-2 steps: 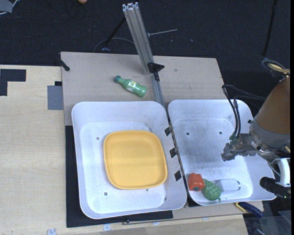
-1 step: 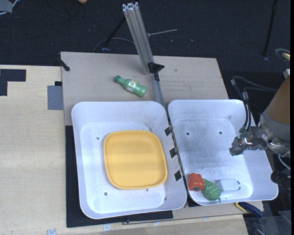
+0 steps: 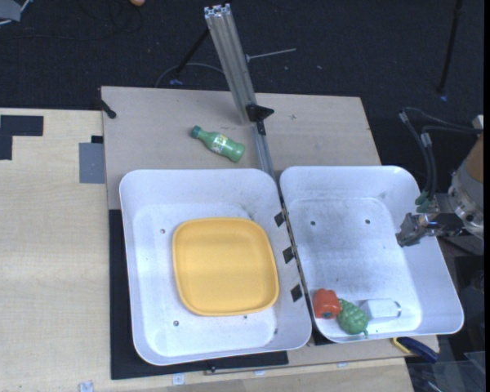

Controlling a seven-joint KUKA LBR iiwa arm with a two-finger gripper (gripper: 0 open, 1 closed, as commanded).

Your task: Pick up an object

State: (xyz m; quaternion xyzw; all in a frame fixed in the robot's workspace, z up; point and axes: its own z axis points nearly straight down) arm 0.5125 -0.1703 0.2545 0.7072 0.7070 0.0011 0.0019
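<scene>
End effector [image 3: 412,229] hangs at right bin's [image 3: 376,182] right rim, grip state can't be told. Targets — red pepper [image 3: 327,303], green toy [image 3: 353,318], white block [image 3: 383,308] — cluster at front edge; approach vertically, pick an outer piece.

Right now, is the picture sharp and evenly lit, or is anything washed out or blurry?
Camera view: the white bins are bright, nearly washed out; the floor behind the bench is dark; the pincer at the right looks soft; the yellow plate reads clearly.
</scene>
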